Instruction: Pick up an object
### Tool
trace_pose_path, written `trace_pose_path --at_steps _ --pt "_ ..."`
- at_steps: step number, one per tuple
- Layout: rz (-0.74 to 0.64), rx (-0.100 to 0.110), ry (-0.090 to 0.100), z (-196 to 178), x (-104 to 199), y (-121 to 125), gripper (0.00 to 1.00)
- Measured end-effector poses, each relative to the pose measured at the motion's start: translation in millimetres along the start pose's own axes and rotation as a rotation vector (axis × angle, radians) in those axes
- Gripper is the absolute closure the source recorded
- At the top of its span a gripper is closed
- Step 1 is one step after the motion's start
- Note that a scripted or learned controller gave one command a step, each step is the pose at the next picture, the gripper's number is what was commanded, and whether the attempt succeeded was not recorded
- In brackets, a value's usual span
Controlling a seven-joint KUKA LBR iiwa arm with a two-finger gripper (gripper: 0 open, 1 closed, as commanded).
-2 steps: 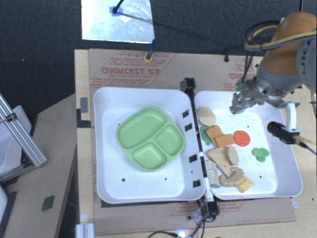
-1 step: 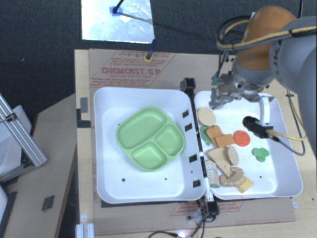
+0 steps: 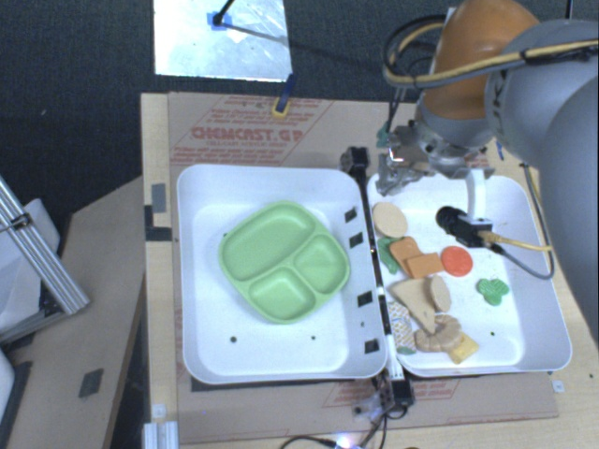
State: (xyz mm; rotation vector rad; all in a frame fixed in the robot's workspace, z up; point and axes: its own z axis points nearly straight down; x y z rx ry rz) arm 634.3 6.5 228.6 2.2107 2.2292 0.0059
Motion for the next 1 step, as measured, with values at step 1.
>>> trace_pose_path --at_steps 1 --pt "0.007 0.003 -0.002 13.5 -5.6 -6.8 1.0"
